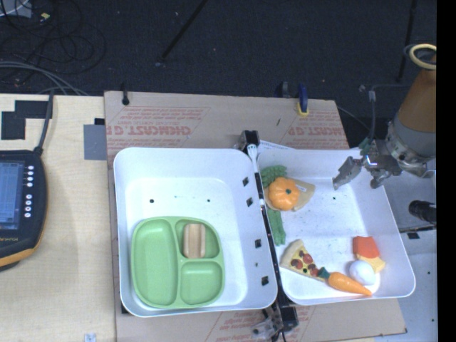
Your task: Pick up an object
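Observation:
The right bin holds an orange pumpkin on a pale slice with green leafy pieces beside it. Near the front lie a pizza slice, a carrot, a white egg and an orange-red piece. My gripper hangs over the bin's far right part, above bare floor, its two fingers spread apart with nothing between them. It is well right of the pumpkin.
The left bin holds a green divided tray with a tan block in one compartment. A black tablet lies at the far left. Cardboard sits under both bins.

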You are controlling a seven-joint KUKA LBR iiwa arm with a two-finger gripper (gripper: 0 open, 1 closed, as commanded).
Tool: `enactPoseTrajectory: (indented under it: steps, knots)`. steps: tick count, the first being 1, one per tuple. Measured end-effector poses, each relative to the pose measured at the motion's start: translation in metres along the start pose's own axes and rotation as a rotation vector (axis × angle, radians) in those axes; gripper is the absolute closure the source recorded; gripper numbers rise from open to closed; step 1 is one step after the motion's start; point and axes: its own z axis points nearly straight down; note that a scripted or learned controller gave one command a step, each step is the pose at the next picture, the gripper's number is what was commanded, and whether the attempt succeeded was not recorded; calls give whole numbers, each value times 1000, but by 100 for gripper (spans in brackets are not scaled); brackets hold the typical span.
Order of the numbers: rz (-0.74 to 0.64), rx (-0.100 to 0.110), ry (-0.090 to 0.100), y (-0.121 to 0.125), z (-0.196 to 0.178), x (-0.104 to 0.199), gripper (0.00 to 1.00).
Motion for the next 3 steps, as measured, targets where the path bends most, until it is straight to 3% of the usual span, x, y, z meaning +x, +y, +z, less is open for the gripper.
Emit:
enactPoseTrajectory:
  steps: [1,2,3]
  knots:
    - [4,6,1,-58,35,-29,0]
    - [0,2,2,-93,34,-20,0]
    - [1,-9,-2,-95,107,-28,0]
